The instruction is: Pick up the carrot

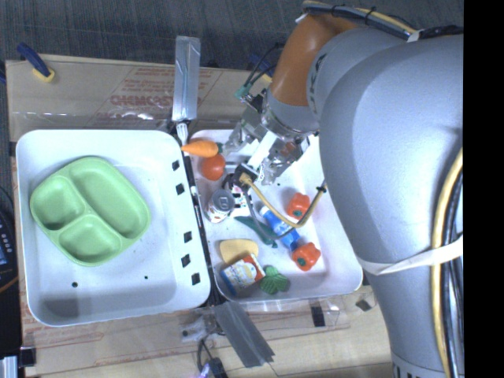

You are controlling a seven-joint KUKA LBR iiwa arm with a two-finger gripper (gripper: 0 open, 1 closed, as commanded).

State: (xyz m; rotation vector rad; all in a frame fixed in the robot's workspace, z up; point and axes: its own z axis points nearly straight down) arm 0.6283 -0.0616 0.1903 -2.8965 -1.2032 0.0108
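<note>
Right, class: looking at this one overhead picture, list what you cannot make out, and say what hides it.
- End effector: camera view, fingers lost in cables and clutter, so open or shut is unclear.
- Right white plastic bin: its far right side lies under the grey arm.
- Small packet: label too small to read.

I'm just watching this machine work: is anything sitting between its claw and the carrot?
Nothing visible does. The carrot lies at the right bin's upper left corner, beside a red tomato, and the gripper hovers just to their right.

Grey arm noted, with orange band above wrist; black cables routed over band.
</note>
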